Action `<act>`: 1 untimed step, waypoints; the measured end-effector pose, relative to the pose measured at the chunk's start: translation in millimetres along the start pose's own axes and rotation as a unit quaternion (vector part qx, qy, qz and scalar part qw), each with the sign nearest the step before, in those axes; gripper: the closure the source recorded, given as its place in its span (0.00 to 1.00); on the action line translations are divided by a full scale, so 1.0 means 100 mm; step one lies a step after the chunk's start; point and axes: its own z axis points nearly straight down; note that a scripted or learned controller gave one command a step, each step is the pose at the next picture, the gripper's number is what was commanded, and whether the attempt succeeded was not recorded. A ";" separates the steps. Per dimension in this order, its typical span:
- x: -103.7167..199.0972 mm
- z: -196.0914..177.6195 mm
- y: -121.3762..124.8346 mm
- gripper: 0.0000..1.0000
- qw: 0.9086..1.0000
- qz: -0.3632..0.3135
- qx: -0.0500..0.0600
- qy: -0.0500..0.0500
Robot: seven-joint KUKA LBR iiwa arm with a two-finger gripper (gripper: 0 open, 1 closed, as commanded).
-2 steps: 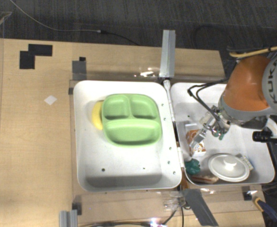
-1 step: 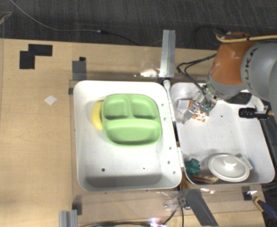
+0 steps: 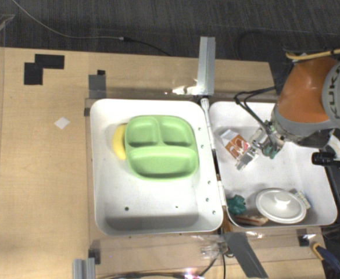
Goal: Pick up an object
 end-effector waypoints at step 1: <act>-0.22 0.39 0.22 0.00 0.999 0.055 0.000 0.000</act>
